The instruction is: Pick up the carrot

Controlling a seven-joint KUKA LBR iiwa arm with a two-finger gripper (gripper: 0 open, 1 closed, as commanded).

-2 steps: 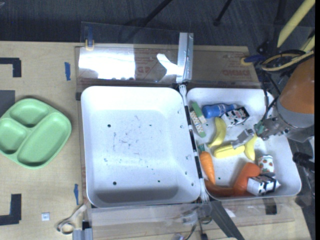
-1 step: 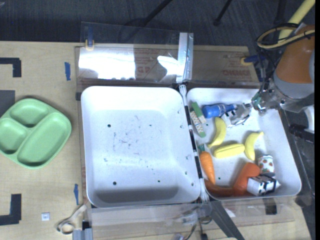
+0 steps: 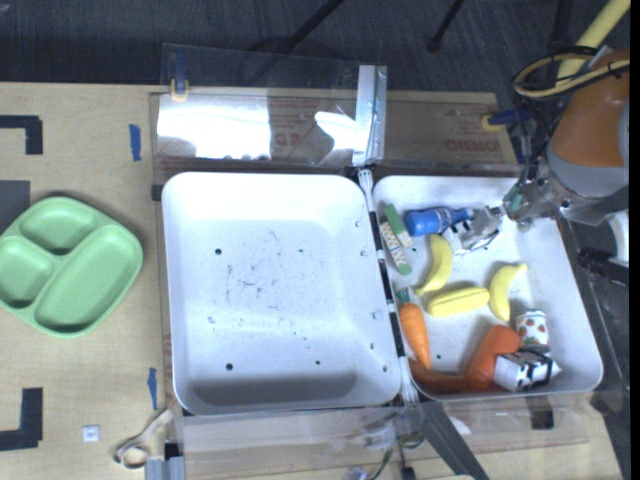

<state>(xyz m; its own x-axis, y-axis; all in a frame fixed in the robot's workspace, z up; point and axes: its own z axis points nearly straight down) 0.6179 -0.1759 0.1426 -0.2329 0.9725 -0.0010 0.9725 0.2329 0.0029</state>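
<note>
In the camera view, the carrot (image 3: 415,334) is seen lying in the right bin (image 3: 580,298) against its left wall, beside a yellow banana (image 3: 437,263). The gripper (image 3: 487,224) is held near the bin's far edge, well apart from the carrot. Nothing is seen between its fingers; their spread cannot be told.

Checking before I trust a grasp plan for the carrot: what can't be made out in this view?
- End effector: small and blurred, finger state unreadable.
- Carrot: lies along the right bin wall; contact with the wall unclear.
- Arm: cut by the right edge.
</note>
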